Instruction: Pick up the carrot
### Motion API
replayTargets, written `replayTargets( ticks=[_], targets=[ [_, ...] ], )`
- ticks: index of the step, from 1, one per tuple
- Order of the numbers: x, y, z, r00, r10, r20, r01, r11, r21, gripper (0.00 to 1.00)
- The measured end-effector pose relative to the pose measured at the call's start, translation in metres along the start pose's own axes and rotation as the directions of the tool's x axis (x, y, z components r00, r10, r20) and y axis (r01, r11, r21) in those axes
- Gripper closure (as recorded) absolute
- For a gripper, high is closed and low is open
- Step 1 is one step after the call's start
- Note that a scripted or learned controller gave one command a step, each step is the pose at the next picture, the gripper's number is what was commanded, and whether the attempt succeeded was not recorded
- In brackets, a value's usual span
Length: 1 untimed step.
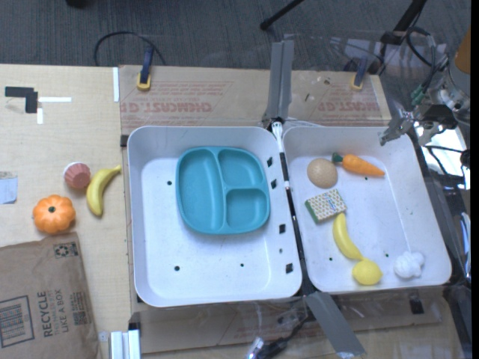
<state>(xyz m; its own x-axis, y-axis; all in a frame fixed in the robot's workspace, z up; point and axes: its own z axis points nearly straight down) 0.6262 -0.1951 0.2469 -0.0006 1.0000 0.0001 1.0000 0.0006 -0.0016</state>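
Note:
The carrot [360, 165], orange with a small green top, lies on its side near the back of the right bin [426, 200], its tip pointing right. My gripper [401, 126] hangs above the bin's back right corner, up and to the right of the carrot and apart from it. Cables and glare blur it.
A beige egg-like ball [322, 173] sits just left of the carrot. A speckled sponge [325, 204], a banana [344, 238], a lemon [367, 273] and a white garlic [409, 264] share that bin. A teal divided plate [223, 189] lies in the left bin [150, 223].

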Motion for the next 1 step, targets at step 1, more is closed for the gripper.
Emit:
replayTargets(
  ticks=[1],
  targets=[
    [-0.0084, 0.0015, 0.1511, 0.979, 0.206, 0.001, -0.206, 0.979, -0.001, 0.0]
  ],
)
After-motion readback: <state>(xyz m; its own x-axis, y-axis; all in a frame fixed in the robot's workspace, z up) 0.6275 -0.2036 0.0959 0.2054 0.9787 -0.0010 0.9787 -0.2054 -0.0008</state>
